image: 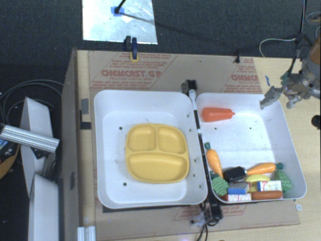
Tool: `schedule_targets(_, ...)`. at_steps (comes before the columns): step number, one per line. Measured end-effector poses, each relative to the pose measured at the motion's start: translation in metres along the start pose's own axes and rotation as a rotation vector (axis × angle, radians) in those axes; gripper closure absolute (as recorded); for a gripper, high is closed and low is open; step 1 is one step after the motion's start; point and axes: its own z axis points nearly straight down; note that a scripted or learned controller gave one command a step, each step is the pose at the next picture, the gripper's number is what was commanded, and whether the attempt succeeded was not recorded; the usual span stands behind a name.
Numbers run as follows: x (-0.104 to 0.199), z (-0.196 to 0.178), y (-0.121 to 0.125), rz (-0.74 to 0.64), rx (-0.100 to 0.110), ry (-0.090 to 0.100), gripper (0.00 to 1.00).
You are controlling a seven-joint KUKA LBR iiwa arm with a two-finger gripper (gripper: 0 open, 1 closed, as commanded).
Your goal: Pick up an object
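**A:** Start at your gripper (281, 95); it hangs at the far right corner of the right bin (281, 134), above the rim, fingers spread apart with nothing between them; you hold no object yet.

**B:** So what is nearest to it?

**A:** The orange bottle-shaped toy (217, 114), lying on its side alone near the bin's far left corner, well apart from your fingers; it is the easiest candidate, with bare floor all round it.

**B:** And the rest?

**A:** Look to the near end of that bin; a toy carrot (214, 162) leans by the divider, and beside it sits a crowded heap: a black piece (234, 173), a yellow banana-like piece (258, 177), a second orange piece (261, 168), small boxes (271, 186), green knobbly items (219, 186); they touch one another. The left bin (110, 134) bears a yellow compartment plate (157, 152).

**B:** What could go wrong for me?

**A:** I judge three risks; if you descend where you hang now, a finger may strike the rim, since you sit so near the corner; if you go for the bottle shape, its rounded body may roll or squirt out of a closing pinch taken off-centre; if you go into the heap, your fingers may land on two neighbours at once, wedge between them, and come up with nothing.
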Motion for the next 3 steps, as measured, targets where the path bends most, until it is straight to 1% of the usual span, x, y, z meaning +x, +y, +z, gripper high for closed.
schedule_targets(1,0.053,0.157,-0.018,-0.001,0.000,0.001,0.00)
schedule_targets(2,0.116,0.160,0.034,-0.003,0.020,0.006,0.00)
schedule_targets(3,0.116,0.162,0.043,-0.006,0.048,0.010,0.00)
